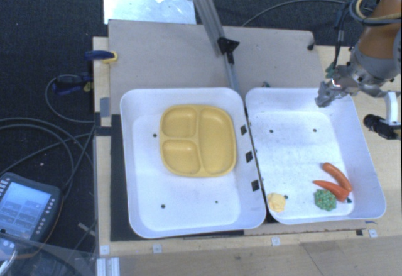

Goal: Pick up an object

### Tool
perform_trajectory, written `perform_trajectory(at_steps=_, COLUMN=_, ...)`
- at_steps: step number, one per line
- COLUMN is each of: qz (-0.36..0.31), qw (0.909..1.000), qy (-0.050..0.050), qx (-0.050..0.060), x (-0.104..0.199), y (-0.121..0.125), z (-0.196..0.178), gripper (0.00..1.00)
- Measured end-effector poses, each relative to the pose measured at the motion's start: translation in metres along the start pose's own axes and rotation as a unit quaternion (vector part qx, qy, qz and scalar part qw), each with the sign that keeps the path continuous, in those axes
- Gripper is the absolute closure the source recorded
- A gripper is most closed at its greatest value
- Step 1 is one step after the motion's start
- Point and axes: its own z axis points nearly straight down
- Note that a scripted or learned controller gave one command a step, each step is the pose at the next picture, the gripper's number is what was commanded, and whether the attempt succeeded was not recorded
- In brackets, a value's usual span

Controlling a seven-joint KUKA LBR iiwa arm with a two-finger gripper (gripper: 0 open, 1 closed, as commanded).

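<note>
The gripper [326, 95] hangs over the far right corner of the right bin [295, 143], close to its back rim, and I cannot tell from this blurred view if it is wide or narrow; nothing is seen between its tips. Most of the right bin floor is bare, so there is open room in the middle and on the left side. The objects lie together at the near right corner, well apart from the gripper: two orange sausages [335, 182], one just beside the other, a green broccoli piece [325, 200] touching the lower sausage, and a small pale yellow piece [276, 202], perhaps toy food, near the front rim. In the left bin [144, 205] a yellow divided plate [197, 141] with three compartments rests toward the back. Both bins stand side by side on a wooden bench [163, 48], with dark carpet and cables around.
</note>
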Motion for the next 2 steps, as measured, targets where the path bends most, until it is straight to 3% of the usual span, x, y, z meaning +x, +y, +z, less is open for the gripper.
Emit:
perform_trajectory(at_steps=1, qz=-0.002, qw=1.0000, qy=0.001, qx=0.001, x=0.000, y=0.002, z=-0.021, gripper=1.00)
perform_trajectory(at_steps=2, qz=-0.004, qw=1.0000, qy=0.002, qx=0.002, x=0.051, y=0.006, z=-0.036, gripper=1.00)
